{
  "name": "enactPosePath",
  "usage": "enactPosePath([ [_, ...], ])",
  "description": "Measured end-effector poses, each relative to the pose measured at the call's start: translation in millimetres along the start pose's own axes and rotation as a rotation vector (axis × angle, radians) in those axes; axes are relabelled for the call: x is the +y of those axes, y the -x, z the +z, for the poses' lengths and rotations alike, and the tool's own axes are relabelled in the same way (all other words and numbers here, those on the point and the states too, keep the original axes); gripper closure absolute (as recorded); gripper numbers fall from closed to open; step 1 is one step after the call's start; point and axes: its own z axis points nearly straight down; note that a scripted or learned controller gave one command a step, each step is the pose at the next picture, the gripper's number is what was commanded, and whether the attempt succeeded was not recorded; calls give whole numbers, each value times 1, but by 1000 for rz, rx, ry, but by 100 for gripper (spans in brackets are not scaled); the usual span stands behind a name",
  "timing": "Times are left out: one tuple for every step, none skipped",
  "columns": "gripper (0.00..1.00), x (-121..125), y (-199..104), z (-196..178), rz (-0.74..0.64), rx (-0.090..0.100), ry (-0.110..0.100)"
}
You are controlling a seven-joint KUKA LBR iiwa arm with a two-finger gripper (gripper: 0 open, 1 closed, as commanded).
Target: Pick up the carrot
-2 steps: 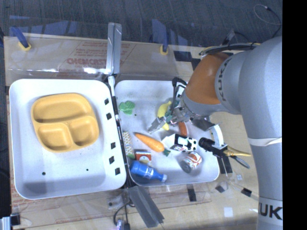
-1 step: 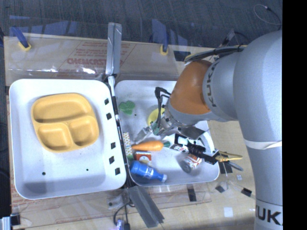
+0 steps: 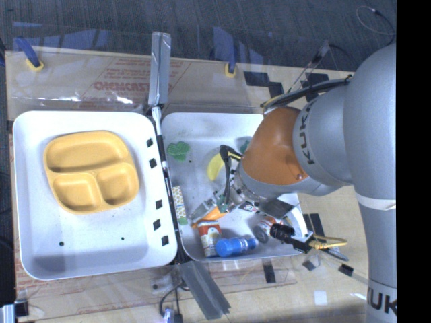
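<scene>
Gripper (image 3: 222, 204) lowered onto carrot (image 3: 213, 213) in right bin (image 3: 195, 123); fingers apparently pinched on it, though view is cluttered. Arm (image 3: 316, 147) bent in from right, wrist down.

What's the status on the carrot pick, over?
Gripper low in right bin, fingers' state unclear. Carrot right beside it, not seen held. Small can and blue bottle crowd close below.
</scene>
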Motion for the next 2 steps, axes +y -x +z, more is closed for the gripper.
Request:
enactPosePath([
  [0,0,0,0,0,0,0],
  [100,1,0,-10,-6,0,0],
])
